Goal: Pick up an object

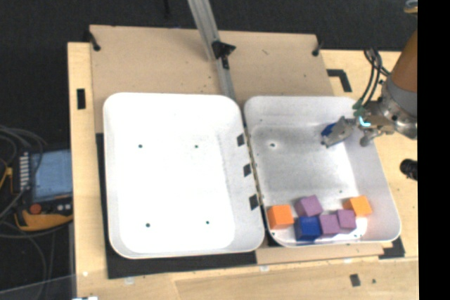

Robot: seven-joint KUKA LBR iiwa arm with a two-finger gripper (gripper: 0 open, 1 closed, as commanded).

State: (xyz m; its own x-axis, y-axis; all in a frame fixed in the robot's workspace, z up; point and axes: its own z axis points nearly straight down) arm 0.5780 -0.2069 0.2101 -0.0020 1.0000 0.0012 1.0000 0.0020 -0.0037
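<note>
- Arm (pixel 404 84) enters from 3 o'clock; the orange band shows at the frame's right edge, with grey wrist hardware below it.
- Claw (pixel 339 133) hangs over the upper right part of the right bin (pixel 295 112), pointing toward 9 o'clock.
- A small blue piece (pixel 328 130) sits right at the claw tip. Cannot tell whether it is a separate block or part of the claw, nor whether the claw is clenched or released.
- Blocks are clustered along the right bin's near edge, at about 6 o'clock from the claw and well apart from it.
- Left orange block (pixel 280 215) is at the 9 o'clock end of the cluster.
- Blue block (pixel 307 227) lies just beside it, toward 4 o'clock.
- Three purple blocks: one (pixel 309 206) at 12 o'clock of the blue block, one (pixel 329 224) touching the blue block at its 3 o'clock side, one (pixel 346 219) next along.
- Right orange block (pixel 361 205) is at the 3 o'clock end, near the bin wall.
- Left bin (pixel 176 105) lies at 9 o'clock of the right bin, rims touching along the middle.
- A grey metal pole (pixel 200 7) runs from 12 o'clock down to the gap between the bins.
</note>
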